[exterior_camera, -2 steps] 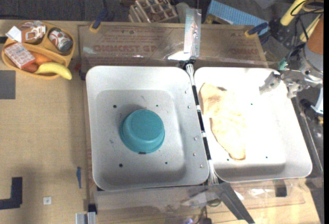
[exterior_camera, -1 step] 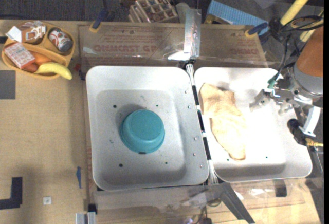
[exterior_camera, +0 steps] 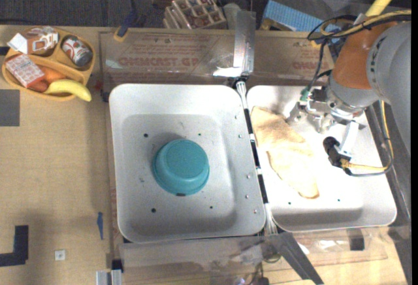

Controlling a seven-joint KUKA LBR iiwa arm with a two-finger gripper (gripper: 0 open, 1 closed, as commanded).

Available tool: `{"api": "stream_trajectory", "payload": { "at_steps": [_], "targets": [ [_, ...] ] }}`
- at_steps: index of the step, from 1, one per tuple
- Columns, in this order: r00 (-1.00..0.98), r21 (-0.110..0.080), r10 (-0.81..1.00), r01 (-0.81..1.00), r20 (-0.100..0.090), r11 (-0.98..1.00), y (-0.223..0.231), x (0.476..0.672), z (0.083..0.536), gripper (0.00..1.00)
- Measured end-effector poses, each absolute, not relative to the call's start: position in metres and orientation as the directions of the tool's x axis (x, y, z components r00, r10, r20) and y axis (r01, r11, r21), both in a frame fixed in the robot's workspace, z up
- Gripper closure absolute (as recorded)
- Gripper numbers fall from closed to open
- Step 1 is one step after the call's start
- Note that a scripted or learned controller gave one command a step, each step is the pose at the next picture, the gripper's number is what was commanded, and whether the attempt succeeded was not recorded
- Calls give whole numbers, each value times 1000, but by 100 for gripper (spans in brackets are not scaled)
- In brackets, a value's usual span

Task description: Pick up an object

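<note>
Yellow plastic forms a shallow tray (exterior_camera: 13, 74) at the far left of the bench, and small packaged items are seen in it, with a banana (exterior_camera: 70, 88) resting along its near edge; the print on the packages is too small to be read. Pale wood makes up the bench top (exterior_camera: 52, 179) around it. To the right, two smooth white moulded bins with rounded corners are set side by side, their rims touching. In the left bin (exterior_camera: 130, 114), a teal bowl (exterior_camera: 182, 167) of matte plastic is placed upside down near the middle, round and domed, with a flat circular base facing up. Small dark specks are scattered on the bin floor around it. Behind both bins, a brown cardboard strip (exterior_camera: 170, 58) under clear film is laid, with faded reddish lettering that cannot be made out. In the right bin (exterior_camera: 366, 212), a limp tan cloth (exterior_camera: 287, 153) with darker stains is spread flat, reaching from the back left corner toward the centre front. Just beside the cloth's back right edge, the gripper (exterior_camera: 307, 110) is seen low over the bin, a grey metal assembly below the orange band of the arm (exterior_camera: 366, 68), with black cables looped beside it. Whether its fingers are open or closed cannot be told, and nothing is seen between them.
</note>
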State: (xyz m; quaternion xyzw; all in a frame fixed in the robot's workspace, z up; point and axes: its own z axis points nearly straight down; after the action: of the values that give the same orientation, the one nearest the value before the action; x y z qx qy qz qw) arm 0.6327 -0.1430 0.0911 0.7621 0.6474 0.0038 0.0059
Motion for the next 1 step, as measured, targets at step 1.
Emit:
{"api": "stream_trajectory", "payload": {
  "at_steps": [1],
  "targets": [
    [241, 2, 971, 971, -1, -241, -143, 634, 139, 0]
  ]
}}
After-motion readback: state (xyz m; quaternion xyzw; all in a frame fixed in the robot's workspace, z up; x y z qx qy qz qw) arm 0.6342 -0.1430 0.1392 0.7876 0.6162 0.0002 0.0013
